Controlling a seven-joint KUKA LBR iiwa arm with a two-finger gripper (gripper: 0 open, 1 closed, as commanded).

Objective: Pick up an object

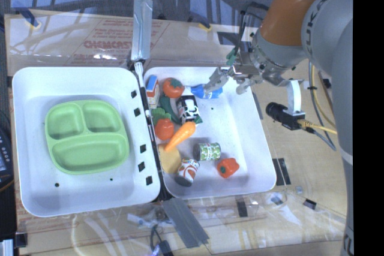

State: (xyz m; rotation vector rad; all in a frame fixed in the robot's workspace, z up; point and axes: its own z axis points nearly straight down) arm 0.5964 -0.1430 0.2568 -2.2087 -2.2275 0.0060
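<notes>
Bins are sitting side by side on the bench: the left bin (pixel 24 129) is holding a green divided tray (pixel 87 135), and the right bin (pixel 255 135) is holding a cluster of toy food. Reaching in from the right, the grey arm (pixel 324 15) with its orange band is hanging over the right bin's far edge. Its gripper (pixel 215 86) is pinching a small blue object (pixel 207 92) between its fingers, just above the bin's upper middle. Lying below are an orange carrot (pixel 180 136), a tomato (pixel 172 87) beside a small carton (pixel 152 90), a black-and-white cow figure (pixel 188 108), a green can (pixel 207 151), a red pepper (pixel 227 167) and a red-and-white can (pixel 188 170).
</notes>
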